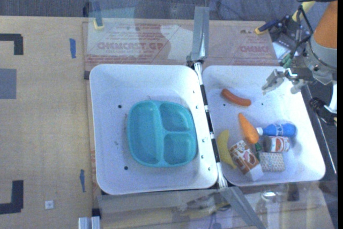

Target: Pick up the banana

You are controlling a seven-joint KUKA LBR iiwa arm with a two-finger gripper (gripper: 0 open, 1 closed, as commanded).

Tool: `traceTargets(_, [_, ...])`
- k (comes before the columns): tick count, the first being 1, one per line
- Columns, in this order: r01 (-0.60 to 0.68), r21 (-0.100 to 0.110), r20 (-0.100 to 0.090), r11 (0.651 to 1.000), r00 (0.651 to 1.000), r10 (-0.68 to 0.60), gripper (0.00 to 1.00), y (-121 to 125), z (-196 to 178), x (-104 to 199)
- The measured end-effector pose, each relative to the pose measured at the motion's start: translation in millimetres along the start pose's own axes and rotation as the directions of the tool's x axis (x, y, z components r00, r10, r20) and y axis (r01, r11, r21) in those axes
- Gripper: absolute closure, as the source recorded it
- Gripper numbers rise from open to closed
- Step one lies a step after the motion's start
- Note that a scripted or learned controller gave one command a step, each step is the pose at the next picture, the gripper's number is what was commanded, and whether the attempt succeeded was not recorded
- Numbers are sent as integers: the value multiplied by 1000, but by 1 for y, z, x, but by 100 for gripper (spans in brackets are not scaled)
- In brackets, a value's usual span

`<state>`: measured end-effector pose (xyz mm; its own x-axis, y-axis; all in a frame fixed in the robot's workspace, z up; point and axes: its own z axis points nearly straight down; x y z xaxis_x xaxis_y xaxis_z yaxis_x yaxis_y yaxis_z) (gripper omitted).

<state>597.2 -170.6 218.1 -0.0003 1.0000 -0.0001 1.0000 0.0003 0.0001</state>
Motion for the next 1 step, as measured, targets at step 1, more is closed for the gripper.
traceTargets(1, [330,-11,6,944,944,-330,0,49,115,0])
